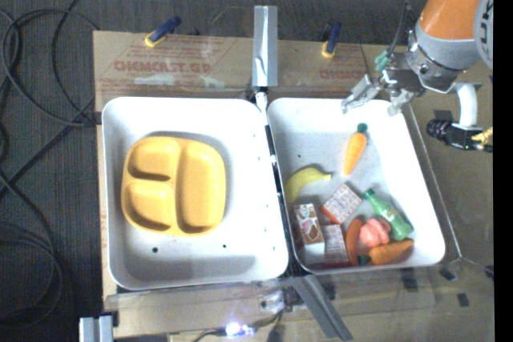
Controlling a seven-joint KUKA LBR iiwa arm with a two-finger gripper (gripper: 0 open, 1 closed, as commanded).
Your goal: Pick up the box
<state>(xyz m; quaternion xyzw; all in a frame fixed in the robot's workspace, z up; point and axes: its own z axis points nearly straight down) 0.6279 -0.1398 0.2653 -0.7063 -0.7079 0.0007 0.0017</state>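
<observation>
A small printed box (308,223) lies near the front left of the right bin (425,172), next to a yellow banana (307,180). A second checkered carton (343,203) sits just right of it. My gripper (377,100) hovers over the bin's back edge, well behind both boxes. Its fingers (357,98) are spread open with nothing between them.
A carrot (355,150) lies below the gripper. A green bottle (388,214), a pink toy (373,234) and another carrot (390,252) crowd the right bin's front corner. The left bin (120,124) holds a yellow divided tray (175,184).
</observation>
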